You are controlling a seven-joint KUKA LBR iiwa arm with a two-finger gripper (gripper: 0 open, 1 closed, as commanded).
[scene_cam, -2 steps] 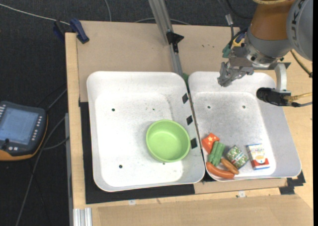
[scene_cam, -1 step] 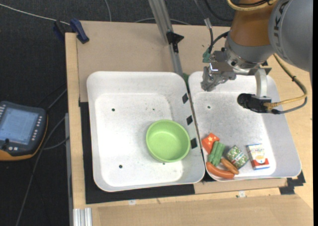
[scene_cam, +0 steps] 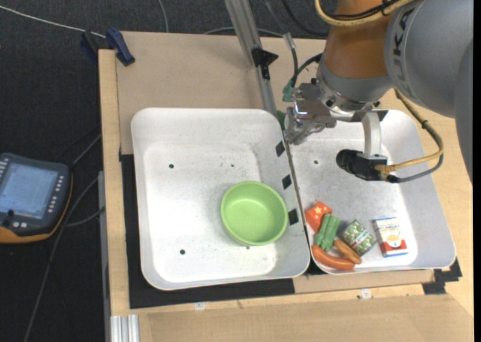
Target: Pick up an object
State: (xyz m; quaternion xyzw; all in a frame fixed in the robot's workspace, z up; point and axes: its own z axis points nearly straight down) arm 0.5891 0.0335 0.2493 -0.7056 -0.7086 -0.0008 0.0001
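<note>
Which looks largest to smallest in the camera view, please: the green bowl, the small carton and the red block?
1. green bowl, clearly the largest
2. small carton
3. red block, which looks only slightly smaller than the carton, so those two are close.

Left bin (scene_cam: 158, 183) white with fine dark speckle and a few black dots; right bin (scene_cam: 421, 183) same white, same speckle. Bowl (scene_cam: 254, 213) solid lime green, no pattern. Cluster in the right bin: red block (scene_cam: 318, 213), dark green pod (scene_cam: 327, 232), orange-red sausage shape (scene_cam: 333, 259), green-and-white printed packet (scene_cam: 359, 236), small carton (scene_cam: 390, 236) white with blue top and orange print. Arm (scene_cam: 436, 40) grey, band (scene_cam: 368, 17) glossy orange, yellow cable (scene_cam: 413, 164) looped around it. Table (scene_cam: 195, 62) plain tan, black mat edge under the bins. Clamp (scene_cam: 120, 46) blue. Pendant (scene_cam: 30, 198) grey with orange underside, pale blue screen. Floor (scene_cam: 45, 92) dark charcoal carpet.
</note>
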